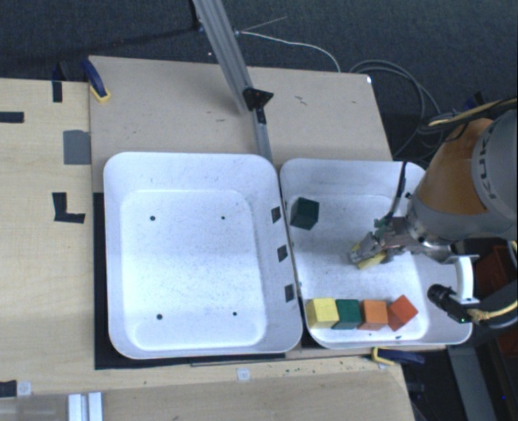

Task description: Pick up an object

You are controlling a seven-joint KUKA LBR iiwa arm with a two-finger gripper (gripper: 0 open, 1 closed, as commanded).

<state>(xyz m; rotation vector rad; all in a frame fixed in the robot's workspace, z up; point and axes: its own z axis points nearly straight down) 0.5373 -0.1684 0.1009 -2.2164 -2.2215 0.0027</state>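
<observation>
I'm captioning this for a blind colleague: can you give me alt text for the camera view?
A robot arm reaches in from the right, its gripper low inside the right bin. A dark green block sits apart near that bin's left side, and yellow, green, orange and red blocks line its front edge.

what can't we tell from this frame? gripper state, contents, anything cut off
- Gripper, camera view: small and blurred over the right bin; finger state and any contents unreadable.
- Arm: cut off by the right edge.
- Orange-red block in the row with the yellow block, green block and orange block: tilted; whether it leans on the bin wall is unclear.
- Dark green block: faces too dark to read.
</observation>
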